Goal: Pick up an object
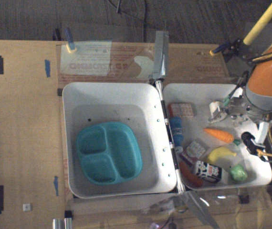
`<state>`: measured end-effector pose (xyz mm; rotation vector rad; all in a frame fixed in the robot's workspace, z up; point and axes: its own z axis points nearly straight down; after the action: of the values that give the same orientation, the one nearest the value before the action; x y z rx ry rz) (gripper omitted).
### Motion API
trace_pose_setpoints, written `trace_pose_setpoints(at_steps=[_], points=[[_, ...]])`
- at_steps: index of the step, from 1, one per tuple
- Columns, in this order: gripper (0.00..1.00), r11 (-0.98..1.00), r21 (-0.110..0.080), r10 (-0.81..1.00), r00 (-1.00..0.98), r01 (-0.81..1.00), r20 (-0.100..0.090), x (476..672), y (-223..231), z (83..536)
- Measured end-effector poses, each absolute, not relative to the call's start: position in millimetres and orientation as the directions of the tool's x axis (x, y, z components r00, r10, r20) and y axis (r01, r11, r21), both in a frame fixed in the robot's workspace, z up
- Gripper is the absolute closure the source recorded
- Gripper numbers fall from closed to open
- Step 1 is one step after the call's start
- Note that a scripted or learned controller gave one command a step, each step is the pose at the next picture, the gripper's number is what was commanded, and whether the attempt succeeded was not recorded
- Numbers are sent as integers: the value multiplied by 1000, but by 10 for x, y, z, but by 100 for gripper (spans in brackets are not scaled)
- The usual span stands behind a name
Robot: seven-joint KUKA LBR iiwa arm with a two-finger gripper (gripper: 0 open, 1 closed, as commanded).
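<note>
The teal divided plate [108,152] looks like smooth matt plastic. Both white bins [74,128] seem glossy plastic. The bench [21,128] is matt brown cardboard.

The arm [269,82] is cut off by the picture's right edge, so only its orange band and part of the grey wrist show. The gripper [218,110] is small and pale against the white right bin [265,178], and its tip blends into the bin floor. The print on the black-and-white carton [207,171] is too small to read. The red object [189,174] lies partly beneath that carton, its shape unclear. The flat packet [196,149] beside the blue bottle [176,130] is blurred. The yellow pole [265,18] runs out of the top right corner. The lettering on the cardboard [98,65] behind the bins is faded and illegible.
</note>
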<state>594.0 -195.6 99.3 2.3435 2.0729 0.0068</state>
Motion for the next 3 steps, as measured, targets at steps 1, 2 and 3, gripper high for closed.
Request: trace_pose_setpoints(at_steps=[1,2,3], points=[[100,-124,16,992,124,992,-6,5948,-1966,1101],[0,-124,16,992,124,992,-6,5946,-1966,1098],[0,-76,8,997,76,997,0,5358,-2056,884]])
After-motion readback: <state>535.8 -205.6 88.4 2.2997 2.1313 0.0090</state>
